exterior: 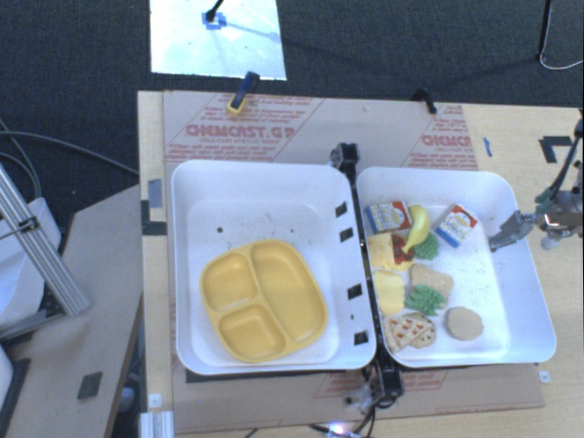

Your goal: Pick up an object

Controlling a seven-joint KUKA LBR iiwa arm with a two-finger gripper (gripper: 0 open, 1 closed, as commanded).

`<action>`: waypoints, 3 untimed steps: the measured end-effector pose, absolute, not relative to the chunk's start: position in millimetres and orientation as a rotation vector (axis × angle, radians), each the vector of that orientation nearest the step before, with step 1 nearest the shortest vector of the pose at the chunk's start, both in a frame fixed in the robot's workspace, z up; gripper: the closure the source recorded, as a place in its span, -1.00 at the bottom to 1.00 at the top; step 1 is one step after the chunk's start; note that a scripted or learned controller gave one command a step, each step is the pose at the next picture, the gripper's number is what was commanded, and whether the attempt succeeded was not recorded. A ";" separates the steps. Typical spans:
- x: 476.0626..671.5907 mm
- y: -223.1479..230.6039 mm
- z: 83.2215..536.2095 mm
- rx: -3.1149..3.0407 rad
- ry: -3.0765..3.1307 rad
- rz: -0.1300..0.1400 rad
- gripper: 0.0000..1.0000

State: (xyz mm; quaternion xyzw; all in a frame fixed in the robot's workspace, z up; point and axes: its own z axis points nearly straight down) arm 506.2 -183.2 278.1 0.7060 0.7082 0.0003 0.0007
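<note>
Two white bins (274,176) are seen — one yellow tray (265,310) in the left, some nine toy foods (415,276) clustered in the right, well left of the gripper (505,235), whose finger state cannot be told.

Arm (566,210) cut off by right edge, claw (505,234) blurred — finger state unreadable, carton (387,215) print too small

camera view: fixed above bench (301,121) | looks down at a slant | takes in both bins
</note>
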 end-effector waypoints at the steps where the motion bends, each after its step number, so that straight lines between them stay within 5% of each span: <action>1: 484.2 -136.9 139.9 2.226 2.233 -0.006 -1.00; 2: 511.3 -87.1 178.0 2.208 2.231 0.006 -1.00; 3: 483.6 -114.8 94.1 2.228 2.223 -0.007 -1.00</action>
